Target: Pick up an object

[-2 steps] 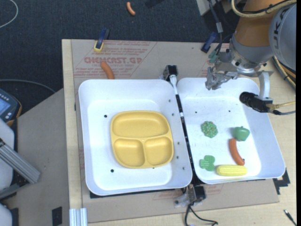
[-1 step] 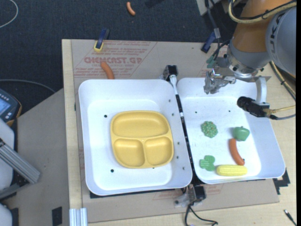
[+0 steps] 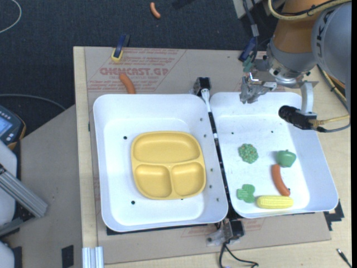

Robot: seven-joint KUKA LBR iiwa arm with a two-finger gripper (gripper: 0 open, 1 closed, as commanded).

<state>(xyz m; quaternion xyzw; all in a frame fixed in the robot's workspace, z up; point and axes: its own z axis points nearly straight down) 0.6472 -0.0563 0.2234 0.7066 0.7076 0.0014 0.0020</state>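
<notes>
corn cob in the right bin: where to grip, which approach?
Grip the corn cob at its middle, coming straight down, fingers closing across its short axis. It lies flat, lengthwise along the near wall of the right bin; the broccoli piece crowds its left end, so mid-cob looks safest.

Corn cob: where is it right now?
The corn cob lies at the right bin's near edge, beside the green toy, below the sausage.

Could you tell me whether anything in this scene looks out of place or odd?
Yes: two toy sausages lie outside the bins. One sausage rests on the cardboard behind the left bin, and another small sausage lies on the dark floor beyond the bench. The other toy foods sit in the right bin.
</notes>
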